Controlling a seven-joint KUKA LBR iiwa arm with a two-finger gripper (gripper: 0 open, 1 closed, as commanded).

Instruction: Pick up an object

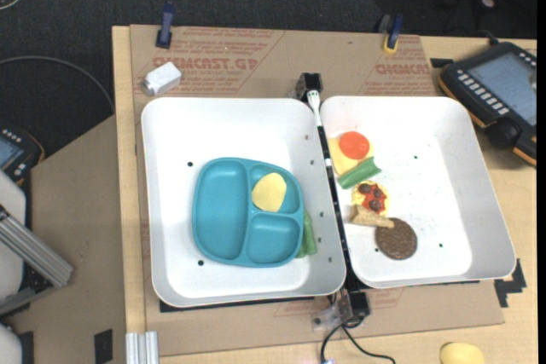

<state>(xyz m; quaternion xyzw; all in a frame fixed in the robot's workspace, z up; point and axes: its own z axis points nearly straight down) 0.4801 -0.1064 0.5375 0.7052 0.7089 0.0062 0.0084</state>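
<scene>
In the left bin [171,141] lies a teal divided plate [230,217] with a yellow lemon-shaped piece [270,193] in its upper right compartment. A green strip [308,236] rests against the plate's right edge. Near the left side of the right bin [444,149] is a cluster of toy foods: a red tomato slice [355,144] on a yellow wedge [345,160], a green pod [358,174], a small pizza piece with dark red toppings [373,198], a tan stick [374,221] and a brown round cookie [397,239].
The bins sit on a cardboard sheet [256,60] held by blue clamps [165,24]. A small white block [162,78] lies at the back left. A black teach pendant [499,94] rests at the right. A yellow object [461,353] sits at the bottom right.
</scene>
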